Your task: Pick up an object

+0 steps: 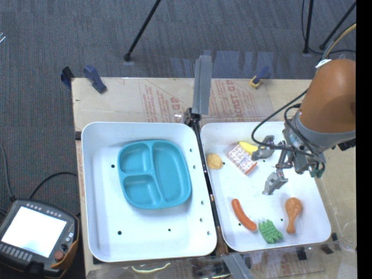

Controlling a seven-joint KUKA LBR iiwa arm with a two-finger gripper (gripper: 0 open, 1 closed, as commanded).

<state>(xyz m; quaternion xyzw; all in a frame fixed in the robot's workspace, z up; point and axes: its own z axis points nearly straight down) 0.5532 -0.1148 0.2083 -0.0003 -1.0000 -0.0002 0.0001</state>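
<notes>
The two-finger gripper (274, 185) hovers with nothing between its parted fingers over bare floor in the right white bin (229, 225), between the orange plastic sausage (244, 214) and tan toy drumstick (292, 213). Descending here, it probably grasps nothing.

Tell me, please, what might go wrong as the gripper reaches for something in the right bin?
The gripper hangs over bare floor of the right bin, between the hot dog and drumstick, so closing here would likely catch nothing. Both lie flat, so the fingers may slide off.
</notes>
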